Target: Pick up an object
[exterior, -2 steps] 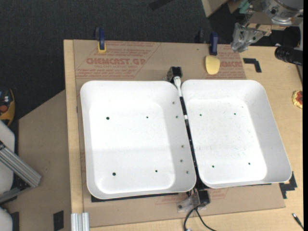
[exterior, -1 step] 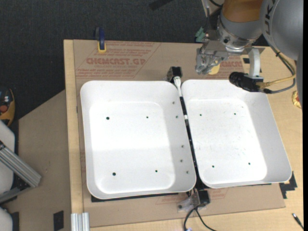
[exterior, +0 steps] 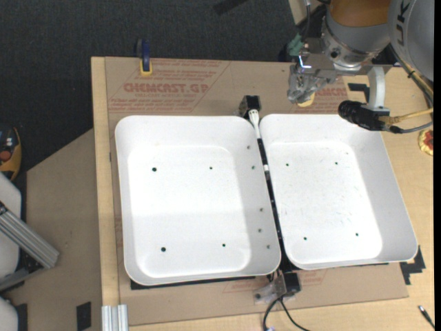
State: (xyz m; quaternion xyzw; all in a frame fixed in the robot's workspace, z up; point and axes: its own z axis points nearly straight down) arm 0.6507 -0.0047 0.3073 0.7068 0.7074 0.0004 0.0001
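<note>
My gripper (exterior: 303, 96) hangs above the back edge of the right bin (exterior: 386, 185), near its far left corner. Its metal fingers point down and stand close together. A small pale tan object (exterior: 305, 103) sits pinched at their tips, lifted off the bin floor. Its shape is too small to make out. The grey arm with its orange band (exterior: 362, 2) comes in from the upper right.
The left bin (exterior: 138, 185) lies beside the right one, joined by a black strip with a clamp (exterior: 249, 105) at the back. A black fitting with a cable (exterior: 365, 114) overhangs the right bin's back rim. A blue-yellow clamp (exterior: 144, 55) stands on the board's far edge.
</note>
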